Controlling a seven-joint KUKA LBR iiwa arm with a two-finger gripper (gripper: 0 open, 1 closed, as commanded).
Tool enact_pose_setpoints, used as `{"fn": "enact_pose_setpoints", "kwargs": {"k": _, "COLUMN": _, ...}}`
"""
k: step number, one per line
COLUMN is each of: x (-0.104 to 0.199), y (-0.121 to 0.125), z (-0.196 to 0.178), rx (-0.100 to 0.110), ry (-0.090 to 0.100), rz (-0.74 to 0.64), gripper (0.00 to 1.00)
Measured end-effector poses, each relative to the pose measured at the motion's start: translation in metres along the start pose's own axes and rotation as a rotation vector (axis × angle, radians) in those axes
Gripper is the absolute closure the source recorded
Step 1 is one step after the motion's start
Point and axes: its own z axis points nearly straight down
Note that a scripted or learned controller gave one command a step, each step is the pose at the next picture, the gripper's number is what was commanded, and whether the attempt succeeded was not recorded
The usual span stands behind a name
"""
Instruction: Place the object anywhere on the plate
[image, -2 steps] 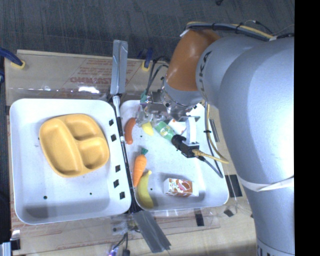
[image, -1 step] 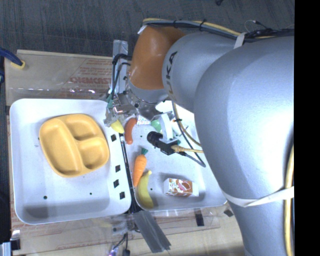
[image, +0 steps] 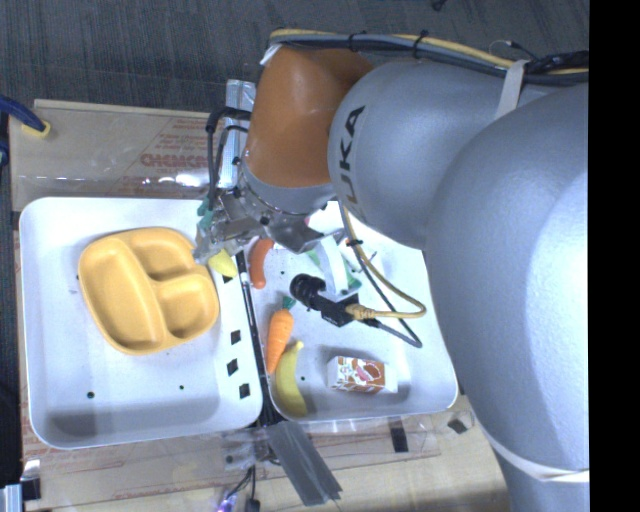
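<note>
Hanging over the divide between the two white bins, my claw (image: 222, 243) sits just right of the yellow compartment plate (image: 148, 288). A small yellow object (image: 222, 264) shows right at its tips, but I cannot tell whether I pinch it. The plate lies in the left bin (image: 60, 400). Below me in the right bin (image: 425, 385) lie a carrot (image: 279, 337), a banana (image: 289, 380) touching it, and a small carton (image: 360, 375); a sausage (image: 260, 263) lies just beside my claw.
</note>
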Motion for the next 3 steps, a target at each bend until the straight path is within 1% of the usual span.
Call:
{"fn": "enact_pose_setpoints", "kwargs": {"k": 1, "x": -0.024, "y": -0.032, "z": -0.05, "rx": -0.001, "ry": 0.0, "rz": 0.027, "gripper": 1.0}}
{"fn": "enact_pose_setpoints", "kwargs": {"k": 2, "x": 0.006, "y": 0.008, "z": -0.019, "rx": 0.0, "ry": -0.001, "rz": -0.162, "gripper": 1.0}}
{"fn": "enact_pose_setpoints", "kwargs": {"k": 3, "x": 0.012, "y": -0.002, "z": -0.051, "rx": -0.001, "ry": -0.001, "rz": -0.325, "gripper": 1.0}}
